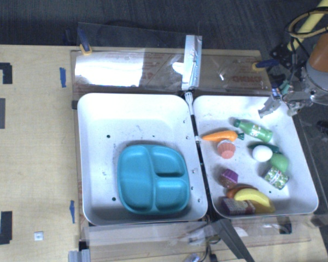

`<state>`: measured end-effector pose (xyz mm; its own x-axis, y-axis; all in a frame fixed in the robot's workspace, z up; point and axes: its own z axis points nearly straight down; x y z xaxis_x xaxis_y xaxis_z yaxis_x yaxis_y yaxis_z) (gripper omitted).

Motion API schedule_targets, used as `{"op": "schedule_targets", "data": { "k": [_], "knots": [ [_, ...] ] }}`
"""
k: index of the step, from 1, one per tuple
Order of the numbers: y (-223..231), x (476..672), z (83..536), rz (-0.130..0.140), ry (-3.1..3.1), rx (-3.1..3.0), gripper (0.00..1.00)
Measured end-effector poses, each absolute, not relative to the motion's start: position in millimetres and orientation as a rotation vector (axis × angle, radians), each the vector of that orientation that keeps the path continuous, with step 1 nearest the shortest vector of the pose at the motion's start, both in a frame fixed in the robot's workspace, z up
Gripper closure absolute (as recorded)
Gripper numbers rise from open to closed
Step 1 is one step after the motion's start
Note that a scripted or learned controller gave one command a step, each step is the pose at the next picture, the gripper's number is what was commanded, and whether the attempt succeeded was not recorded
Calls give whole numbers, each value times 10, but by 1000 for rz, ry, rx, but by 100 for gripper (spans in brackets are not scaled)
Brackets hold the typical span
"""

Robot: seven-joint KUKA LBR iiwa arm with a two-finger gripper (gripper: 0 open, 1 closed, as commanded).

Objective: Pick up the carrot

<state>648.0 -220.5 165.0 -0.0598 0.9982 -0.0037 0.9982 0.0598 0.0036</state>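
The orange carrot [221, 136] lies on its side in the upper left part of the right bin [309, 201], its green top pointing right toward a green bottle [253, 129]. My gripper [279, 106] hangs over the right bin's far right corner, up and to the right of the carrot and well apart from it. Its two fingers [267, 108] are spread open with nothing between them.
Just below the carrot sits a pink round item [226, 149]. The right bin also holds a white egg [262, 153], a green fruit [280, 161], a small jar [276, 177], a purple item [228, 177] and a banana [251, 195]. A blue divided tray [153, 178] lies in the left bin [98, 119].
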Motion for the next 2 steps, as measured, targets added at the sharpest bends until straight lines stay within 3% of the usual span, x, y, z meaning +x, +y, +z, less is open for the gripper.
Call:
{"op": "schedule_targets", "data": {
  "k": [1, 2],
  "knots": [
    [-1062, 6326, 981, 1, 2364, 2074, 0],
    [-1091, 5869, 1677, 5, 2358, 2072, 0]
  ]
}}
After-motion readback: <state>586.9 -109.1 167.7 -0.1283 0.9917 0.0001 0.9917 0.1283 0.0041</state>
